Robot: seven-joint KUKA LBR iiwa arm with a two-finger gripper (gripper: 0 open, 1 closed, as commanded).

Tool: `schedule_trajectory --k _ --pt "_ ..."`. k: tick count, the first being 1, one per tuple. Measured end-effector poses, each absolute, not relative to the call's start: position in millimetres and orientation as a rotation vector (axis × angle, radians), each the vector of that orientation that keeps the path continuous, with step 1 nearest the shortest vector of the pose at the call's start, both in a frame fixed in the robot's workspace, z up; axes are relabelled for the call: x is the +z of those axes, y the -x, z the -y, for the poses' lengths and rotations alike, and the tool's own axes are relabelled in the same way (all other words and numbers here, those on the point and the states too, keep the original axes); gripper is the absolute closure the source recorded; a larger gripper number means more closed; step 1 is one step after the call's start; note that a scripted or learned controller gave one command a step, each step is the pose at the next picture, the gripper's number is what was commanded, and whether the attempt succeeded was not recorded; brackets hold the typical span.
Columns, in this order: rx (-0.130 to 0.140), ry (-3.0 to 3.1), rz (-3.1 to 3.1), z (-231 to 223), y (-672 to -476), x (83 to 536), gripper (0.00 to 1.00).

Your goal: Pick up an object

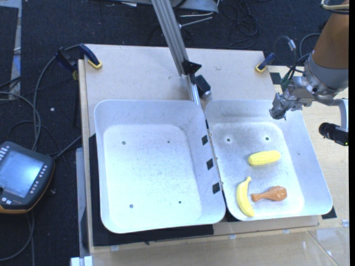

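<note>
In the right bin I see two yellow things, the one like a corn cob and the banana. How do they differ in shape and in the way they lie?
The corn cob is straight and stubby; the banana is curved and tapers to a thin tip. The corn cob lies crosswise in the right bin, alone; the banana lies lengthwise, nearer the front edge, right beside the brown drumstick. Both are yellow and lie flat.

Gripper [278, 111] over right bin's [310, 159] far edge; corn cob [264, 158], banana [244, 198], drumstick [270, 194] inside it.
</note>
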State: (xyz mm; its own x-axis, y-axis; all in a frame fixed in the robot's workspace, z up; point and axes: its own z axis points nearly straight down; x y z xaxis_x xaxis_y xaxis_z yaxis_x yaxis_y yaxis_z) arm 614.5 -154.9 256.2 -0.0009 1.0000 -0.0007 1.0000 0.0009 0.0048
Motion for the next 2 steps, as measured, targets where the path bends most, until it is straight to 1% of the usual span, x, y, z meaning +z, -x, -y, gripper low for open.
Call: schedule_trajectory --k 1,2 --pt "0.002 -2.217 -2.226 105.4 -605.4 263.0 1.0" --pt "0.001 -2.217 -2.227 52.4 -587.6 267.5 1.0"
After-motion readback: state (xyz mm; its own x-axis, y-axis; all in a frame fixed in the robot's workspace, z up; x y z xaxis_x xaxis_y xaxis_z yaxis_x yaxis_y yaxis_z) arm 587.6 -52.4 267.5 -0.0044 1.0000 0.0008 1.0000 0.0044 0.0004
